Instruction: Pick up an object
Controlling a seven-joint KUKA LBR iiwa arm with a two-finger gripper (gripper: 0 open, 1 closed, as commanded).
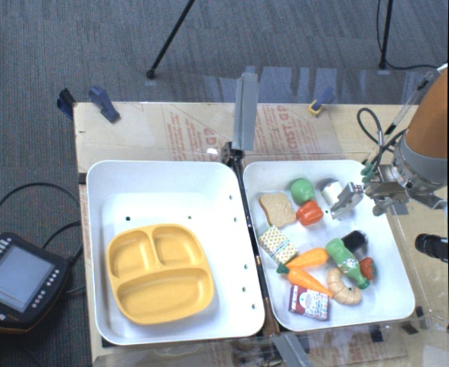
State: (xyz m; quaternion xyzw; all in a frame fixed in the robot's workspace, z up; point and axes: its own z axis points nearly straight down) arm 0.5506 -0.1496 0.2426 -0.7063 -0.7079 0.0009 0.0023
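Scene: two shallow white bins side by side on a desk (170, 132), seen from above at a slant.
Left bin (102, 186): holds one yellow divided plate (160, 272) with three compartments, lower left of centre.
Right bin (392, 281): holds the toy food, right of centre in the frame.
Arm: one grey arm with an orange band enters from the right edge.
Hand (346, 201): hangs over the upper part of the right bin, just right of the red pepper; whether its fingers are spread or pressed together I cannot tell, and nothing shows between them.
Task's things, counted: one bread slice (276, 209), one green round vegetable (302, 189), one red pepper (310, 214), two carrots (307, 269), one checkered block (277, 244), one green bottle shape (343, 260), one shrimp-like piece (342, 288), one red packet (309, 302), one small red piece (367, 267), one black item (355, 241), one grey item (329, 190).
Nearest candidate: the red pepper, upper middle of the right bin, touching the green vegetable.
Likely handling: these look like light, hollow, stiff plastic; smooth and rounded, so probably slippery.
Where to take hold: judged best across the pepper's widest middle, fingers on its free sides, away from the green neighbour.
Risk: crowded pieces in the lower bin may be nudged.
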